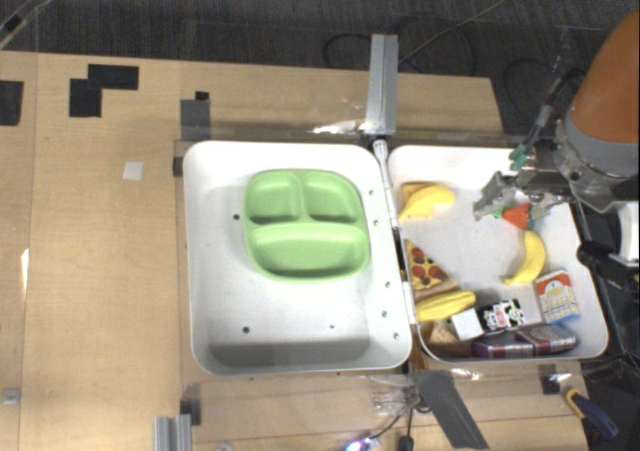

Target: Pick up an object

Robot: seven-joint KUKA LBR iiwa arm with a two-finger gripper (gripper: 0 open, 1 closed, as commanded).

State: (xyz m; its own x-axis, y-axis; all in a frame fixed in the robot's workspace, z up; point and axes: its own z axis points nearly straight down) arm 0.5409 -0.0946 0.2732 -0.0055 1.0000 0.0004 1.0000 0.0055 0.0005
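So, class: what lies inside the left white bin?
Inside the left bin sits one green divided tray, with three compartments and nothing in them. White bin floor shows all around it. Whatever is beneath the tray is covered and cannot be seen.

Toy foods (500, 289) in right bin (596, 339)

The divided tray (304, 221) sits in the left bin (215, 339), and everything else falls to its right, in the right bin (592, 339). Nearest the tray lies the lemon (427, 202), with the pizza slice (426, 271) just in front of it. Farther right of the tray, the gripper (505, 198) hangs over the banana (527, 259). The small carton (555, 297) sits farthest right of the tray, and the dark packet (522, 343) lies along that bin's front wall.
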